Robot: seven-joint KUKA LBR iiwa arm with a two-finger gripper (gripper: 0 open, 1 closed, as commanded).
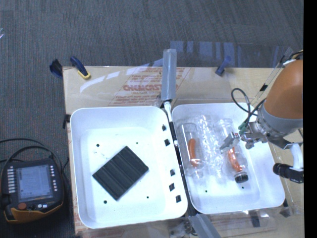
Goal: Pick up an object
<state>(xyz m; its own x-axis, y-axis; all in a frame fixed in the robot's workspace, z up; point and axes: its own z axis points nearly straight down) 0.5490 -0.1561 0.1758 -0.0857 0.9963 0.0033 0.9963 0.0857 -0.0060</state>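
Several clear plastic bottles lie in the right bin (pixel 270 192). One bottle (pixel 193 151) on the left has orange inside. A crumpled clear bottle (pixel 211 142) lies in the middle. A third bottle (pixel 234 160), with orange inside and a black cap, lies on the right. My gripper (pixel 239 142) hangs just above the upper end of that third bottle. Its fingers are spread open, one finger (pixel 228 143) pointing down-left, and nothing is between them.
A black ribbed pad (pixel 120 172) lies in the left bin (pixel 84 133). A grey post (pixel 169 78) stands at the back between the bins. Blue clamps (pixel 79 68) grip the bench's far edge. A teach pendant (pixel 32 185) sits off the bench at the left.
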